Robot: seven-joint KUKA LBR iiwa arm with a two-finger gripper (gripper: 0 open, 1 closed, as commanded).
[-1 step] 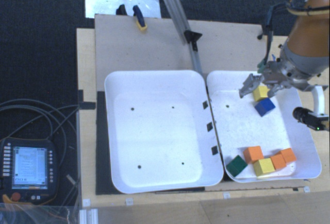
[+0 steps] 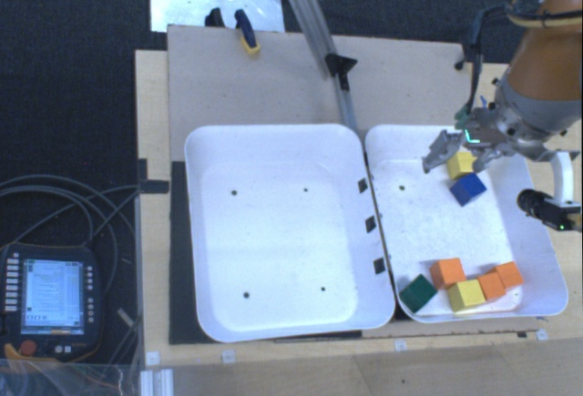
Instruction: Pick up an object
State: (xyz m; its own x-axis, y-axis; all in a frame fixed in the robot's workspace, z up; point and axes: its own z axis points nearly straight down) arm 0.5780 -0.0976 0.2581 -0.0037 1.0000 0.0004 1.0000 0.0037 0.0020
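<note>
- I see a dark carpet floor [image 2: 73,66] around the tan bench [image 2: 273,85].
- Two white bins: the left bin [image 2: 273,239] and the right bin [image 2: 437,221].
- A pendant [image 2: 46,299] lies at the floor's lower left; its screen writing is too small to read.
- The gripper [image 2: 458,151] stands wide apart at the right bin's upper edge, holding nothing.
- Beside it a yellow cube [image 2: 461,164] touches a blue cube [image 2: 468,189].

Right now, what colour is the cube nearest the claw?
Yellow cube, beside a blue cube, seen in the camera view.
</note>
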